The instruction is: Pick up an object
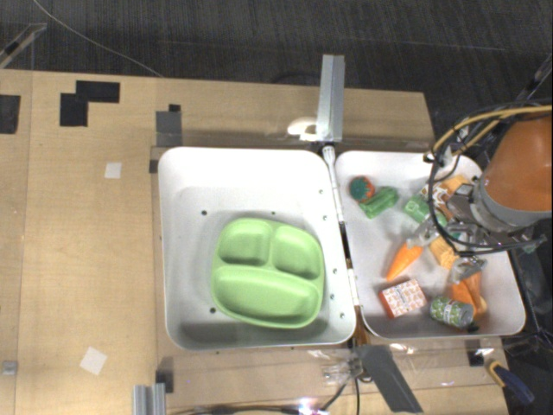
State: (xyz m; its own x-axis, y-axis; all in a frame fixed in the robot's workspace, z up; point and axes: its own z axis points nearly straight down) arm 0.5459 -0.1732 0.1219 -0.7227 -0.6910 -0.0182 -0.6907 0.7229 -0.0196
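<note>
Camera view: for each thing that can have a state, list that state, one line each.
Green divided plate: lying flat in the left bin, right side up.
Patterned cube: resting on the right bin floor, apart from the arm.
Orange carrot: lying on its side, tip toward the left bin.
Green toy: lying near the right bin's back wall.
Tool: low over the right bin's clutter; grip unclear.

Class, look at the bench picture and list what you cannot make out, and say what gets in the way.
- Tool: in the camera view, cables and the orange wrist band cover it.
- Right bin: its far right side lies under the arm.
- Patterned box: print too small to read.
- Item at the bin's lower right: too small and blurred to identify.
</note>
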